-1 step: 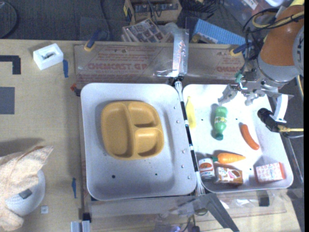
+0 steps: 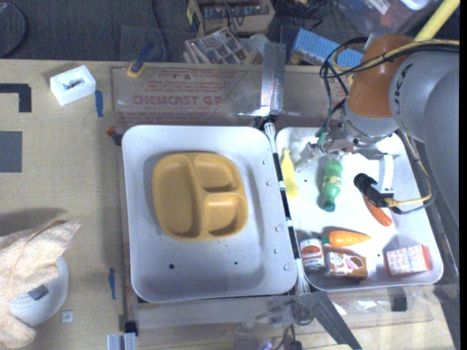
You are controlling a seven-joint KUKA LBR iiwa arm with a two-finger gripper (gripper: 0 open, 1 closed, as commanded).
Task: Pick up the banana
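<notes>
One banana [image 2: 290, 175] is seen lying along the right bin's [image 2: 430, 268] left wall, untouched. The claw [image 2: 326, 143] is hung just right of it; its opening can't be told. A miss is likely, since the green bottle [image 2: 330, 183] could get bumped instead.

arm [image 2: 430, 93]: cut off at right edge | cloth [image 2: 33, 257]: cut off at left edge

One fixed camera looks down at a slant on both white bins [image 2: 139, 217] from above.
</notes>
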